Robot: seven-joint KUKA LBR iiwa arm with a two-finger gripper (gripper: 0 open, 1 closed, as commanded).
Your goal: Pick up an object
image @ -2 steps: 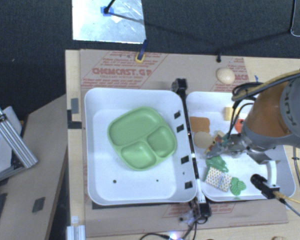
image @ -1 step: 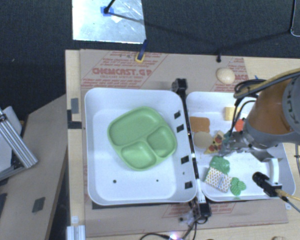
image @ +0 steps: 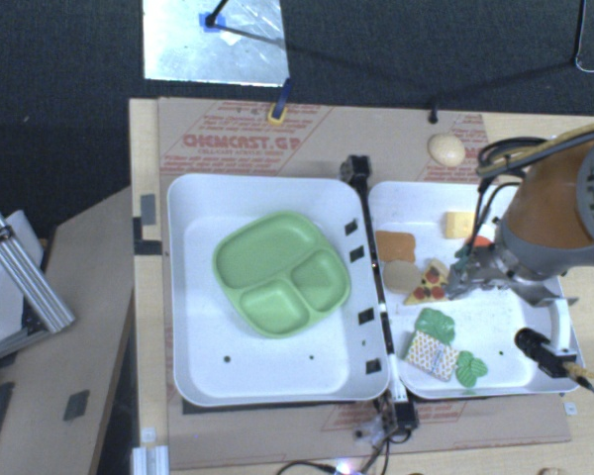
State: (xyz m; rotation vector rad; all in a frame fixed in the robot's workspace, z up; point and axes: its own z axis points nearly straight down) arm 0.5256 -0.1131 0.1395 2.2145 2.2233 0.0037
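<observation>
In the right bin (image: 495, 369) lie several toy foods: a brown toast slice (image: 395, 244), a tan round piece (image: 400, 275), a pizza slice (image: 431, 283), a yellow cheese block (image: 457, 225), a green leafy piece (image: 435, 323), a patterned wedge (image: 432, 355) and a small green piece (image: 470, 369). My gripper (image: 462, 277) hangs low over the bin, its tip right beside the pizza slice's right edge. The arm's grey wrist hides the fingers.
The left bin (image: 193, 364) holds a green divided plate (image: 281, 273). A beige egg-like object (image: 446, 149) rests on the cardboard behind the right bin. A black divider (image: 368, 265) runs between the bins. Cables loop over the arm at right.
</observation>
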